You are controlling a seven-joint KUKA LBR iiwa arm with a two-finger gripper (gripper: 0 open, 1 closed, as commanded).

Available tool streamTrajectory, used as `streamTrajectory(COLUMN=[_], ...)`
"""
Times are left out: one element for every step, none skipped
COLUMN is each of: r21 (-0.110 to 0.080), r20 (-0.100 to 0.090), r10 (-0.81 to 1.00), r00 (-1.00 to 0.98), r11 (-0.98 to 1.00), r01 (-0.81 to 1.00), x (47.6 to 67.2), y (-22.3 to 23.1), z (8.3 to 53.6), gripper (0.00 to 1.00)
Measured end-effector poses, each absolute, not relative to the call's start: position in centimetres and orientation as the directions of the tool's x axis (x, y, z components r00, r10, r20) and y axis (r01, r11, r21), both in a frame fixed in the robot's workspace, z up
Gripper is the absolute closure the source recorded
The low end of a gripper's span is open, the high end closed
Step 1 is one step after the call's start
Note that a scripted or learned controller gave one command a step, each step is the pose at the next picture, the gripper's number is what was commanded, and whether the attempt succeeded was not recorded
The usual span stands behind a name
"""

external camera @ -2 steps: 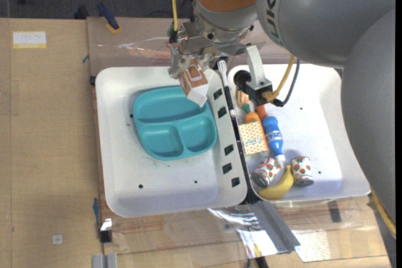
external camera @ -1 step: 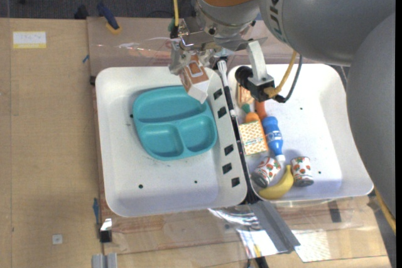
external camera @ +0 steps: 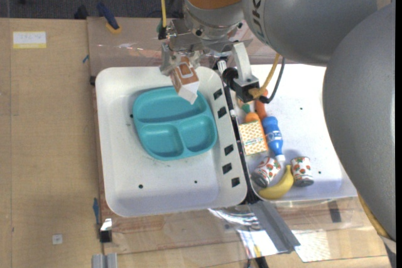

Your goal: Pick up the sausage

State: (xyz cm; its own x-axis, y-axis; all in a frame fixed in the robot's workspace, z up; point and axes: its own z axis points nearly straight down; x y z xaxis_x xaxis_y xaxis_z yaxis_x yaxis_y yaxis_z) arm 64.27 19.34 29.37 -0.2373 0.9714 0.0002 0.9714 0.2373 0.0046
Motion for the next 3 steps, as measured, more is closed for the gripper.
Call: streamTrajectory(r21=[0.009,0.0,0.005], r20=[0.001,-0.001,-0.007], r10=[0.971,0.887,0.29], r00=[-0.237,-0.461,-0.957], r11=[0.237,0.461,0.957], r01=[0.971,0.887,0.29], x=[64.4,64.9,66.8], y=[19.4,7.3,7.6], z=[30.5,29.3,28.4], gripper=[1.0,1.0,1.0])
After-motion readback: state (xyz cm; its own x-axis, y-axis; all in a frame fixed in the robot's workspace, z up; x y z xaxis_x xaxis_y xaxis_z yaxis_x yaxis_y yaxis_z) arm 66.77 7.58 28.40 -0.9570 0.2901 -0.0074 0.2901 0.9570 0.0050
